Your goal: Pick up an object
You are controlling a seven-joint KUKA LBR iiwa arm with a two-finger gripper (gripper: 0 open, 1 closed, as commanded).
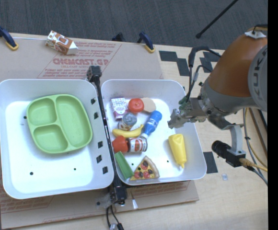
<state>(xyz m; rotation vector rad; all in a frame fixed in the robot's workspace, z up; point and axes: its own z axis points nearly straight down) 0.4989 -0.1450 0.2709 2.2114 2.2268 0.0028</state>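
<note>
The right bin (194,152) holds several objects: a red packet (118,107), a red tomato (136,105), a blue bottle (152,122), a banana (130,132), a can (138,144), a pizza slice (145,169) and a yellow mustard bottle (178,148). My gripper (174,119) hangs over the right part of this bin, just right of the blue bottle and above the mustard bottle. Nothing is visibly held in it.
The left bin (14,176) carries a green divided plate (59,123). A small carton (60,42) lies on the cardboard behind the bins. A green cucumber (123,164) and a red pepper (120,144) sit along the right bin's left wall. Cables trail at the right.
</note>
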